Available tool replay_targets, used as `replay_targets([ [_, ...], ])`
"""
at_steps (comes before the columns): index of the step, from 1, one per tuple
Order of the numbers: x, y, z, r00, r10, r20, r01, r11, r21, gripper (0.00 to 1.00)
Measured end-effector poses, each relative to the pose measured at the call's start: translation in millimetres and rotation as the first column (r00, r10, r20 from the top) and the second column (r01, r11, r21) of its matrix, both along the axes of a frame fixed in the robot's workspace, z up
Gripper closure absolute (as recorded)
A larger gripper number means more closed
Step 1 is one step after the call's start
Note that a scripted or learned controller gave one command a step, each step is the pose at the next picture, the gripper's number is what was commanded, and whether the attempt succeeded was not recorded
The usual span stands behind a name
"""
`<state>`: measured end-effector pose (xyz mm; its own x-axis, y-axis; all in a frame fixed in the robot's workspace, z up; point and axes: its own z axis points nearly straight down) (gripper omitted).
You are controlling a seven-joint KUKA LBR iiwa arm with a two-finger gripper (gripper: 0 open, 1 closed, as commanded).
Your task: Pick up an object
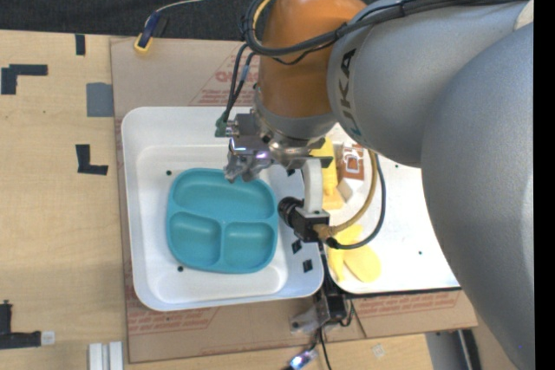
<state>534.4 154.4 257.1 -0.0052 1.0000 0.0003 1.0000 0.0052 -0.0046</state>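
Note:
A teal divided plate [221, 222] lies flat in the left white bin [143, 186], filling most of its floor. My gripper [247, 165] hangs over the plate's far right rim, under the orange wrist band. Its metal fingers point down at the plate's upper edge, and I cannot see whether they touch it. In the right bin [408, 264], partly hidden by the arm, lie yellow objects [355, 260] and a white-and-orange item [349, 165].
The big grey arm covers most of the right bin and the right side of the view. A black cable fitting [299, 221] hangs by the wall between the bins. Brown cardboard underlies both bins, with wooden bench to the left.

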Motion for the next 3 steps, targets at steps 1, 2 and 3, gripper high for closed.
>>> replay_targets([
  [1,-43,60,-63,1.000,0.001,-0.004,-0.001,1.000,-0.002,1.00],
  [2,0,81,76,1.000,0.000,0.018,0.000,1.000,0.006,1.00],
  [3,-54,78,19,1.000,-0.004,-0.004,0.003,1.000,-0.004,1.00],
])
